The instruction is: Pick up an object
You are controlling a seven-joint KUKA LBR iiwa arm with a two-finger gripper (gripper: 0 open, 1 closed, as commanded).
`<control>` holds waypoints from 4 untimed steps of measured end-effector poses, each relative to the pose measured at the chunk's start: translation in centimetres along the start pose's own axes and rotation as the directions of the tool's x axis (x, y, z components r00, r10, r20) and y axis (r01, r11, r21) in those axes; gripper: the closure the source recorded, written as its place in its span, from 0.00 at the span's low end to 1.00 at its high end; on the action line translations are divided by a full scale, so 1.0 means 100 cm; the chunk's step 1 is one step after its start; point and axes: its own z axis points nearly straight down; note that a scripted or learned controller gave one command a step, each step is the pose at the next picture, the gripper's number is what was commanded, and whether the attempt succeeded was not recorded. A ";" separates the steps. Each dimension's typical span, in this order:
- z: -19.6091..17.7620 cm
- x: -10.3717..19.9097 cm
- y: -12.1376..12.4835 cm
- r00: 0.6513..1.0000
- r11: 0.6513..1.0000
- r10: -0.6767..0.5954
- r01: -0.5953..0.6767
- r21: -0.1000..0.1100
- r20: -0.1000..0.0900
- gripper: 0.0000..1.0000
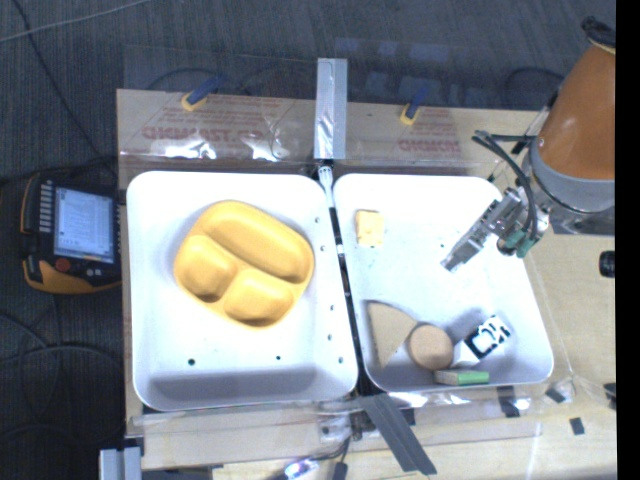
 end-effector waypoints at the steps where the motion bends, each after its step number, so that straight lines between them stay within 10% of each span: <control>1: 0.001 -0.029 0.064 0.953 0.953 -0.302 0.302 -0.001 0.000 1.00; 4: -0.050 -0.155 0.080 0.342 0.342 -0.940 0.940 0.000 0.005 1.00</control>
